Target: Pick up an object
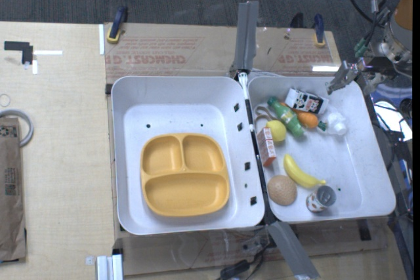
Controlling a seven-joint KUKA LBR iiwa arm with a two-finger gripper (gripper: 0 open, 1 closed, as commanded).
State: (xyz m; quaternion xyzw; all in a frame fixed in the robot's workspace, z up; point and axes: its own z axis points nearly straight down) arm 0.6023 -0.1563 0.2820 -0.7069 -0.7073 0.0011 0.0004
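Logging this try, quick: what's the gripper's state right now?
Gripper: cannot be told; it is at the right bin's far corner, nothing seen between it.

Two shallow white bins: left bin (125, 141) at frame centre, right bin (367, 160) just beside it. Yellow divided plate (185, 174) lies flat in left bin, lower middle. Brown cardboard sheet (170, 49) with red print behind bins, upper centre, held by two blue clamps: one (118, 24) at its left end, other (319, 31) at its right end. Grey upright post (246, 36) between bins at back. Brown paper bag (12, 187) at left edge on pale wooden benchtop (59, 141).
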